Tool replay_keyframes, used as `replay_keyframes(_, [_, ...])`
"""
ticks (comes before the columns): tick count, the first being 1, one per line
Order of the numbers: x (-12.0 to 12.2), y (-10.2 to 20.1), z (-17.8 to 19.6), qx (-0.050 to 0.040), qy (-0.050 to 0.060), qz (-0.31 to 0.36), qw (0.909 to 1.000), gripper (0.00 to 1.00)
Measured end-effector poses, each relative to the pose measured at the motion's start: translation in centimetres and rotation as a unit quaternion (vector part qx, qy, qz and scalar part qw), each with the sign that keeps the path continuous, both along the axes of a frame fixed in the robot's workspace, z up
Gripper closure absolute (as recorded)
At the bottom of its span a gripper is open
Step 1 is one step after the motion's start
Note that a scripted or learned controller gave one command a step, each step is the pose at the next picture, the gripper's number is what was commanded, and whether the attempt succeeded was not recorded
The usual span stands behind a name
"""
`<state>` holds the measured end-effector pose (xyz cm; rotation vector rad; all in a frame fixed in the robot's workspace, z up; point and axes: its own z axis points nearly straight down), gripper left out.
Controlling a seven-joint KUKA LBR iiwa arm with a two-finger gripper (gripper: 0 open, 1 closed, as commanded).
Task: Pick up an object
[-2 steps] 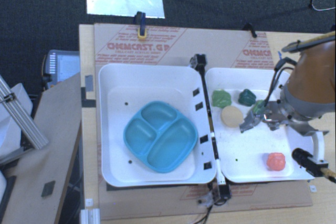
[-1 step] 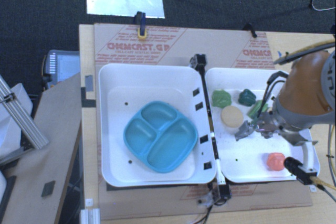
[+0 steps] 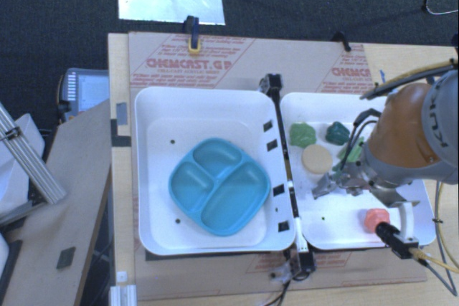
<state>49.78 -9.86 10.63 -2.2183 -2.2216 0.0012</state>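
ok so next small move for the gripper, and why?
Probably a short shift toward the tan disc, then descend. The gripper sits low in the right bin over bare white floor just below the disc, with nothing visible between its fingers. The disc is the nearest item; the light green piece, dark green piece and pink-red object lie farther off.

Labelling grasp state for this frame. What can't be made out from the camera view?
- Two-finger gripper: small and blurred over the right white bin; finger state and any grasp unreadable.
- Dark green lump: partly covered by the arm's cables, so its full shape is unclear.
- Grey arm with orange band: cut off by the right edge.
- Salmon-pink object: too small to identify.
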Motion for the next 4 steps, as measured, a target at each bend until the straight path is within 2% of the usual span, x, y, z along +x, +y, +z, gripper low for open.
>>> replay_keyframes(1, [0.1,0.0,1.2,-0.0004,-0.002,0.000,1.0000,1.00])
replay_keyframes(4, [-0.3,-1.0,16.2,-0.0012,-0.004,0.001,1.0000,1.00])
